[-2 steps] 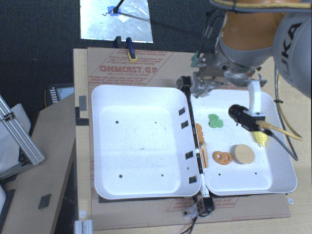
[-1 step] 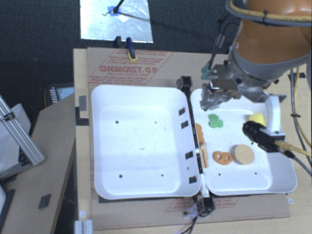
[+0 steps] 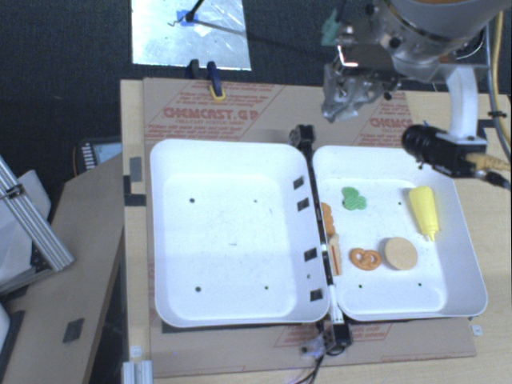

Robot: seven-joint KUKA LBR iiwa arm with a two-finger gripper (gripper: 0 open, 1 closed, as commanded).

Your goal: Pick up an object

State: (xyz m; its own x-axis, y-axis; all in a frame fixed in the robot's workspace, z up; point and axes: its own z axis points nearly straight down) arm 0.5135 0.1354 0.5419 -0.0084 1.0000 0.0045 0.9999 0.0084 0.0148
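Two shallow white bins stand side by side on a brown cardboard sheet point(image 3: 240, 110), joined along a central black divider point(image 3: 314, 222). Left bin point(image 3: 172, 214) — bare white floor with a few small dark holes. Right bin point(image 3: 456, 294) — holds five objects, counted as follows. One green leafy piece point(image 3: 353, 199), just right of the divider toward the bin's far side. One yellow squeeze bottle point(image 3: 424, 210), lying on its side well right of the divider, nozzle toward the near rim. One round tan disc point(image 3: 400, 254), lying flat, near the bottle's nozzle end. One orange-brown pretzel point(image 3: 366, 258), flat and just beside the disc on its divider side. One orange strip point(image 3: 330, 242), lying along the divider and touching or nearly touching it. One arm, grey with an orange band, enters at the upper right; its gripper point(image 3: 350, 94) hangs above the cardboard beyond the right bin's far rim, apart from all five objects. Fingers: whether spread or pressed together cannot be told from this angle — nothing is visibly between them. One silver foil sheet point(image 3: 190, 22) lies on the dark floor beyond the cardboard.
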